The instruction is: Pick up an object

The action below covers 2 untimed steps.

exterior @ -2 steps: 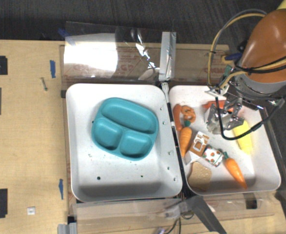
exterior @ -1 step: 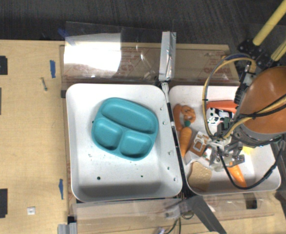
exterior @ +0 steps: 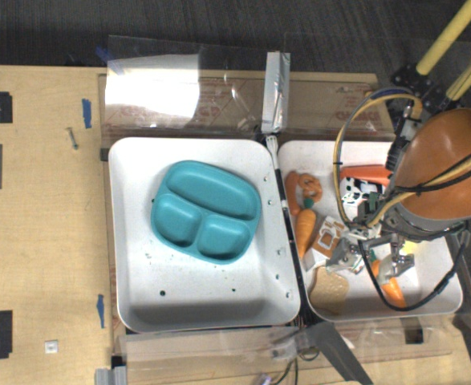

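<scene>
Down in the right bin, the pincer hovers among toys, grip state unclear.

Two white bins side by side on the bench. Left bin holds a teal divided plate, three compartments, tilted slightly, near the middle.

Right bin crowded: toy carrot along the left wall, a small orange figure just above it, a tan bread-like slice at the near left corner, a second orange piece near the front, a black-and-white item toward the back.

Gripper down low in the right bin, among the clutter; nothing visibly between its fingers. Orange wrist band above it, cables looped around.
</scene>
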Each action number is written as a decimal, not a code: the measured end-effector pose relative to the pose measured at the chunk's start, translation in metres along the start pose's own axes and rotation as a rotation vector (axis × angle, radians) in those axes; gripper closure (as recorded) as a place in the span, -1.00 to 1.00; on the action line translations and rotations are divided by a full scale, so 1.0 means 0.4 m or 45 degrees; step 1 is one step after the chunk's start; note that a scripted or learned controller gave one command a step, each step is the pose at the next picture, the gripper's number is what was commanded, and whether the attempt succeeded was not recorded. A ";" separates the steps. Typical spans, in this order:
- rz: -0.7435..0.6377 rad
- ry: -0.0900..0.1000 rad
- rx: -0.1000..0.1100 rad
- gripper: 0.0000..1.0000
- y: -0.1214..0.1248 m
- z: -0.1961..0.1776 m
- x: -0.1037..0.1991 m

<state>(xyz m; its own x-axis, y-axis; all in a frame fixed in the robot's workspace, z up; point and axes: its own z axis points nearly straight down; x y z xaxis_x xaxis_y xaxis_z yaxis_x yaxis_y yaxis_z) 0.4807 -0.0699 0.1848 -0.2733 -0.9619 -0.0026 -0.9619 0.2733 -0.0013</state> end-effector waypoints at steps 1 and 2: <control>-0.140 -0.002 -0.005 -1.00 -0.115 0.194 0.063; -0.237 0.000 0.013 -1.00 -0.115 0.229 0.043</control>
<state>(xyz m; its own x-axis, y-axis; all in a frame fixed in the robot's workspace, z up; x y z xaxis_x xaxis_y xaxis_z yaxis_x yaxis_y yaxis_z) 0.5203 -0.0988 0.0933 -0.0904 -0.9959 -0.0012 -0.9958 0.0904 -0.0121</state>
